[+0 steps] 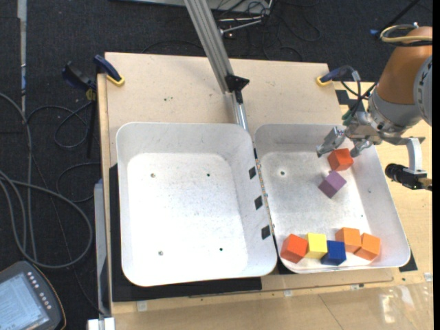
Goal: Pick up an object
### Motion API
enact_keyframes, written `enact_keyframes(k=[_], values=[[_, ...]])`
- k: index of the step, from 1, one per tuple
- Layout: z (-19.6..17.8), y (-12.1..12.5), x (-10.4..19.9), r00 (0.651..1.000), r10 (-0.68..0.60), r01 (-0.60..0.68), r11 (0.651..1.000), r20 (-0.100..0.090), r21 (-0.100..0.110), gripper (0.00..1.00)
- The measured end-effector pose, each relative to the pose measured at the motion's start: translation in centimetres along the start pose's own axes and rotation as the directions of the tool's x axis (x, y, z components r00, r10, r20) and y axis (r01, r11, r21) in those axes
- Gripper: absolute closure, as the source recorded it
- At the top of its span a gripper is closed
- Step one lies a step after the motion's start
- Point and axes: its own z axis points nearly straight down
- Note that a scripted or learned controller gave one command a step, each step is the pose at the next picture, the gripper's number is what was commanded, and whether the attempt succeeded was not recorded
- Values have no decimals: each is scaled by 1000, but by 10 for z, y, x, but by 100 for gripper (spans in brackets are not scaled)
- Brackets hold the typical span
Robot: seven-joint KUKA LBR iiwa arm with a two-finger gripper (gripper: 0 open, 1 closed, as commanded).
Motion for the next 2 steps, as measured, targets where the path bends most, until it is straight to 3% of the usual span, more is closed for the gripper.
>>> enact_keyframes(k=[1,2], values=[[30,4,-2,1000,1,-1,1000,7,-19,0],[21,5,-2,1000,-2,2,1000,10,-22,100]])
